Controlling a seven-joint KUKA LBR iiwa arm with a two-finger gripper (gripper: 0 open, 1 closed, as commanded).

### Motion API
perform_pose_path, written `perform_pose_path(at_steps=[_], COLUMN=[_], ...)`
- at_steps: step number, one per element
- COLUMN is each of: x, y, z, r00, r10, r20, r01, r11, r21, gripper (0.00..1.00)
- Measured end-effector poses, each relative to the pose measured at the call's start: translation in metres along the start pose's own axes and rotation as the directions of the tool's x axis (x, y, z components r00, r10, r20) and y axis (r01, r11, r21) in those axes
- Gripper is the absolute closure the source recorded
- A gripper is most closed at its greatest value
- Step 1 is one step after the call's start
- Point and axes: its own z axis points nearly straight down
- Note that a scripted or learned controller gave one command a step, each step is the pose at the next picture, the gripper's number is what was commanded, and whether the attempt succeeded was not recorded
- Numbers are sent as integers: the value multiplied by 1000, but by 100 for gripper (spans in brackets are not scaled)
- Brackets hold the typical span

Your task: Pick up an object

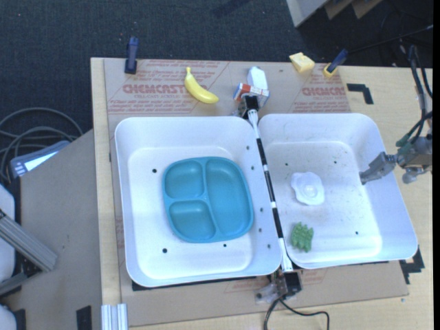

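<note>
White lump (pixel 307 188): sits mid right bin (pixel 371 133), on the floor, nothing touching it. Looks like pale plastic or foam w/ a raised centre; prob. light, maybe a bit slick. Best taken across the raised middle, from above.
Green thing (pixel 302 236): small, knobbly, near the right bin's front wall, just below the white lump. Looks soft & light; easy to squeeze, grab across the narrow width.
Gripper (pixel 377 168): at the right bin's right rim, well apart from both items. Nothing seen in it; can't tell if wide or closed.
Blue plate (pixel 206 199): 3 compartments, centre of left bin (pixel 137 143). Stiff, flat, awkward to pinch.
Banana (pixel 199 89): on the bench behind the bins, w/ a yellow block (pixel 301 62).
</note>
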Motion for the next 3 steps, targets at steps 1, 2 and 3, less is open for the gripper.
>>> perform_pose_path(at_steps=[1,2,3], x=[81,31,72], y=[41,89,176], z=[153,171,141], r00=[1000,1000,1000], r10=[0,0,-2], r20=[-1,0,0], r01=[0,0,2], r11=[1000,1000,1000], r21=[2,0,-2], gripper=[0,0,0])
